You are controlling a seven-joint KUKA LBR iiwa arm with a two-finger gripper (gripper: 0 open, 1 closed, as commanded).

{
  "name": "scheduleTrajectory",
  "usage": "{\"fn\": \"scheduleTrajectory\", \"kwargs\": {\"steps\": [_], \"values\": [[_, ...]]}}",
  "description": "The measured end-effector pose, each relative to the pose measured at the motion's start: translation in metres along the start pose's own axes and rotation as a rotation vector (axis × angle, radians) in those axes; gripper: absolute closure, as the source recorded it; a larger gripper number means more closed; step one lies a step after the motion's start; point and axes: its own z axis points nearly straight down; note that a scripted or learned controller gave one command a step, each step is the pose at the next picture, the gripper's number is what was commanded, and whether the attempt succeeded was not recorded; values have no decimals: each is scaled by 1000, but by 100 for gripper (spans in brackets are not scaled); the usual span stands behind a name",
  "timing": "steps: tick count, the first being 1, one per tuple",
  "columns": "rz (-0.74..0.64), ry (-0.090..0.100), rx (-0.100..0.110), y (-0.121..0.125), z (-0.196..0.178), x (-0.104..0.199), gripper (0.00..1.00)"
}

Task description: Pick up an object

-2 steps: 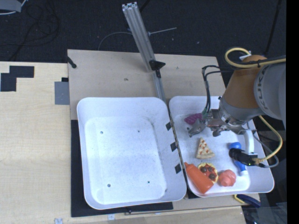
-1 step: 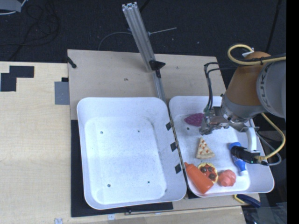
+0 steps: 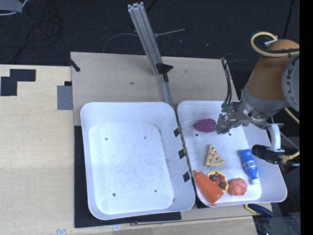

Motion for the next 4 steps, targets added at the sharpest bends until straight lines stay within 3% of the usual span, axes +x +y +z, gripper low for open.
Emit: {"fn": "scheduleTrajectory", "kwargs": {"steps": [1,4], "values": [[0,0,2,1,-35,0,100],[-4,1,5,8,-46,157,100]]}}
